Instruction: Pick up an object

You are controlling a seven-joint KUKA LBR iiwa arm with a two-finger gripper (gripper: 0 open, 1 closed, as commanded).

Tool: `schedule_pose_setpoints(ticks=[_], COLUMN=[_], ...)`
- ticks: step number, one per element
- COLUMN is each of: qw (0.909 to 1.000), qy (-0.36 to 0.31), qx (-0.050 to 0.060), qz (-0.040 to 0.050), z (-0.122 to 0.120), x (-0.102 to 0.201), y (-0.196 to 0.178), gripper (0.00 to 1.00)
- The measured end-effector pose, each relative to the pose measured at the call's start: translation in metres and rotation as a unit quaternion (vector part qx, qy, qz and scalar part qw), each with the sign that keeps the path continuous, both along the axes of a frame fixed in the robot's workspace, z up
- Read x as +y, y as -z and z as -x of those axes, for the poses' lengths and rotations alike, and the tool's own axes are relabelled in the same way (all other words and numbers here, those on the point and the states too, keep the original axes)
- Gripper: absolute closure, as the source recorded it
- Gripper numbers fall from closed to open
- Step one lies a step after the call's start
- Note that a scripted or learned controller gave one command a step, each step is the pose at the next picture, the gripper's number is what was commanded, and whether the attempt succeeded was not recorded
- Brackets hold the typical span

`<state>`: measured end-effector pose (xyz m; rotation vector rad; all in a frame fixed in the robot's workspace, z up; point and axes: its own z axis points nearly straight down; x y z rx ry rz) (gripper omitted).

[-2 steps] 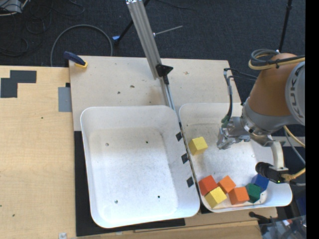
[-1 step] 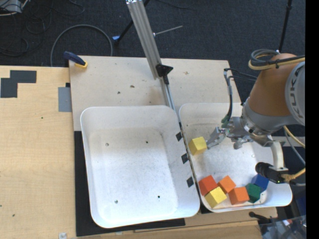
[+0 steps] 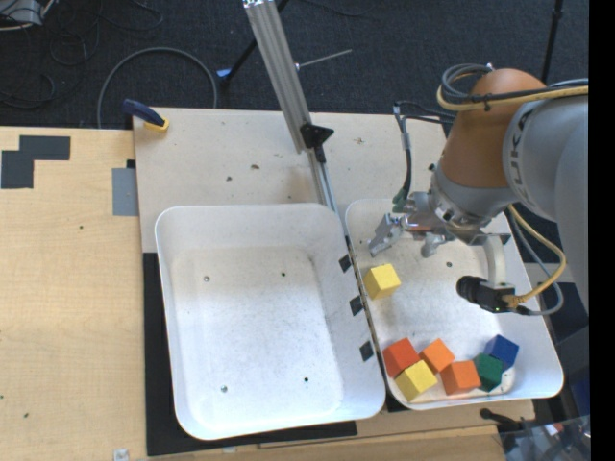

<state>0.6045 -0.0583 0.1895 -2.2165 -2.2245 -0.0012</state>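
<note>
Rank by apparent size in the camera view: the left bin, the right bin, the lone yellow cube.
1. left bin, clearly largest.
2. right bin, narrower, partly covered by the arm.
3. lone yellow cube, by far the smallest.

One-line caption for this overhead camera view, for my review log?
Gripper open above the right bin, just beyond a lone yellow cube; six more blocks cluster at the bin's near end.

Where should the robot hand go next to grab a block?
Probably a little toward the lone yellow block, then down. The gripper hangs open just above and right of it, holding nothing, and that block sits apart from the crowded pile in the right bin.
</note>
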Motion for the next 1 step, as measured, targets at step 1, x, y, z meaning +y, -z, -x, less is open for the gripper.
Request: schedule_pose_setpoints(ticks=[1], qw=[1.0], qy=[0.003], qx=[0.003], qz=[0.0003], z=[0.1036], x=[-0.0174], y=[-0.0126], gripper=[0.0])
